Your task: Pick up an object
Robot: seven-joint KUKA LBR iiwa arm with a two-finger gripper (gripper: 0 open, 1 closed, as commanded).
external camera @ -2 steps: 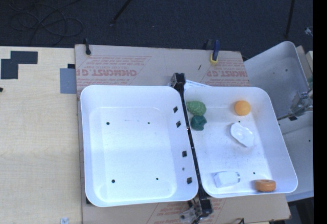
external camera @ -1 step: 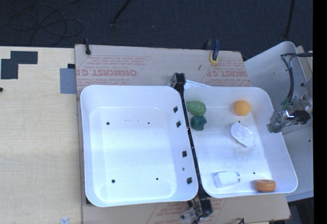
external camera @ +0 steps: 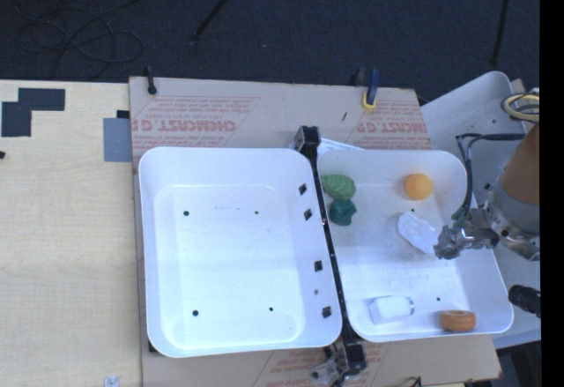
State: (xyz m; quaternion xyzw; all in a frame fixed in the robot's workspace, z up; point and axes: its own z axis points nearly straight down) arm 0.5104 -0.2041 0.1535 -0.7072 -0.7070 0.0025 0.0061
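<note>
Nearest the lens, along the bottom edge: dark clamp hardware (external camera: 339,366) where the two bins meet.

Left bin (external camera: 167,288): shallow white tray of smooth plastic, rounded corners, a few small dark dots on its floor. No objects lie in it.

Right bin (external camera: 388,288): same white plastic and same shape, separated from the left bin by a black divider strip (external camera: 319,226). Contents, largest first:
- translucent white oblong piece (external camera: 416,231), glossy, lying tilted near the bin's centre-right, just beside the gripper tips.
- white rectangular block (external camera: 389,308), flat, near the front wall.
- light green lumpy object (external camera: 338,186), matte, at the back-left, close to the divider.
- dark teal lumpy object (external camera: 341,212), touching or just in front of the light green one.
- orange ball (external camera: 418,186), round and smooth, toward the back right.
- flat orange-brown disc (external camera: 457,320), front-right corner.

Gripper (external camera: 448,246): metallic, reaching in over the right wall, low over the bin floor next to the translucent piece. Cannot tell from this angle whether the jaws are spread or closed; nothing visibly pinched.

Both bins sit on a printed cardboard sheet (external camera: 220,116), itself on a pale wood bench (external camera: 62,244).
</note>
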